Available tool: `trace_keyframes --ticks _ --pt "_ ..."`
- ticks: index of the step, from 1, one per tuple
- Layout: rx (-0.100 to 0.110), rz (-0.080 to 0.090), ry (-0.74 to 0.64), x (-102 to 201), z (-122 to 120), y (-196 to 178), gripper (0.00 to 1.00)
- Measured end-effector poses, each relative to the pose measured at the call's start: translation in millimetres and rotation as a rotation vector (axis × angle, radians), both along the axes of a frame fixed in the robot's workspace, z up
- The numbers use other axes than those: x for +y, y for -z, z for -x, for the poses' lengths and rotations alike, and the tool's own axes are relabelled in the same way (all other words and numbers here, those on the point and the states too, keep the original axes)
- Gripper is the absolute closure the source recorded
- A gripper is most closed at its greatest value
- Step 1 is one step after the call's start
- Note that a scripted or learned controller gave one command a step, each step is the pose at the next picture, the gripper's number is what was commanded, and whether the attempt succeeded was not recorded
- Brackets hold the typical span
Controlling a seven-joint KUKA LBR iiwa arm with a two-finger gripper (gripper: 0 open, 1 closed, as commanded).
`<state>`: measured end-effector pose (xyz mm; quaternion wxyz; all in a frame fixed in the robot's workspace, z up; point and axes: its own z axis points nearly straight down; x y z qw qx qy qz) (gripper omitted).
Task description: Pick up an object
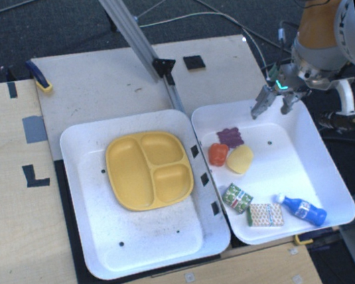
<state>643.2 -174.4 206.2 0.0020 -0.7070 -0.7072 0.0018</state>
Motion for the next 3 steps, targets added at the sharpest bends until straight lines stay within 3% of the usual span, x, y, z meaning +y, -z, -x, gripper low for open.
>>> trace_keyframes --ticks 1,3 --pt "-0.004 0.001 -0.001 0 -1 -2 0.0" --pt "0.0 0.001 -0.002 3 -3 116 0.0"
